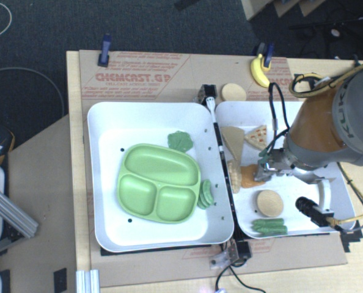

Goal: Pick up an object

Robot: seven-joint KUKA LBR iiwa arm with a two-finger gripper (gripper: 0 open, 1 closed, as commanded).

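Note:
My gripper (264, 170) is down in the right bin (250, 113), near its left middle. It hangs right beside an orange piece (247, 177), with a pale bread stick (234, 174) just left of that. A round tan bun (269, 203) lies below the gripper, and a green bean pod (269, 226) sits at the bin's front edge. Behind the gripper lie a tan wedge (233, 140) and a pizza slice (256, 137). The wrist hides the gripper's tips, and I see nothing held.
The left bin (99, 163) holds a green divided plate (159, 182), a green leafy piece (180, 141) and green slices (206, 194). On the bench behind the bins are a banana (260, 72) and a round tan disc (233, 92). The arm covers the right bin's right half.

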